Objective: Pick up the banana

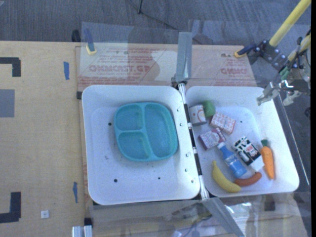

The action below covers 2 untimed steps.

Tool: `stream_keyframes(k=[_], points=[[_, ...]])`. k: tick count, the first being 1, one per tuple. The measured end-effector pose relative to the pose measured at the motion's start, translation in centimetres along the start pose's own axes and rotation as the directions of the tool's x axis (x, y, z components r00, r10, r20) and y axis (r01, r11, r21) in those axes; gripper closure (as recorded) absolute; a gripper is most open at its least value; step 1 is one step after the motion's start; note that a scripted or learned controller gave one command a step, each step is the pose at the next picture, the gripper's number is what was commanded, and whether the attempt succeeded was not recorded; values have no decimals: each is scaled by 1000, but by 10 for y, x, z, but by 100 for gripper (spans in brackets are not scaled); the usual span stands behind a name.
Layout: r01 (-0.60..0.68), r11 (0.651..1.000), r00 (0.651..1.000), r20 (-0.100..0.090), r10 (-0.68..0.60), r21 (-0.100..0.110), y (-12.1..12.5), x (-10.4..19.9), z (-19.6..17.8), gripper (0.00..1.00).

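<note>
- The left bin (98,132) is a shallow white tray with rounded corners. It holds a teal divided plate (146,131), set slightly right of the bin's middle, with bare white floor around it on every side.
- A narrow seam runs between the two bins, with a grey upright post (183,56) rising at its far end.
- The right bin (276,132) holds all the small items, gathered in its left and near parts.
- Far left in that bin: a small can (197,114) with a green piece (209,107) just beside it on the right.
- Toward the middle: a pink-and-white packet (223,123), and a second pinkish packet (209,139) nearer and to its left.
- Nearer still: a blue bottle (233,163) lying tilted, with a black-and-white carton (247,150) just to its right.
- The banana (223,178) lies at the near edge of the right bin, left of centre, curved, close to the near wall. Its right end meets a red sausage-shaped piece (248,179).
- A carrot (267,161) lies lengthwise near the right wall.
- The far right quarter of the right bin is bare floor, giving open room there.
- The gripper (281,89) hangs over the far right rim of the right bin, well apart from the banana; whether its fingers are spread or pressed together I cannot tell.
</note>
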<state>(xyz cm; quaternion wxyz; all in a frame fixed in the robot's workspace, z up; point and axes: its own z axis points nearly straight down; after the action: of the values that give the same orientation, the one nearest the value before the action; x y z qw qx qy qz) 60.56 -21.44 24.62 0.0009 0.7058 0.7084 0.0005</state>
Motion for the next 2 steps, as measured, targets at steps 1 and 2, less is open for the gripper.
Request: stream_keyframes(k=[1,2], points=[[-172,985,985,-8,172,-1,-48,4,146,0],[-82,997,997,0,82,0,-17,68,24,0]])
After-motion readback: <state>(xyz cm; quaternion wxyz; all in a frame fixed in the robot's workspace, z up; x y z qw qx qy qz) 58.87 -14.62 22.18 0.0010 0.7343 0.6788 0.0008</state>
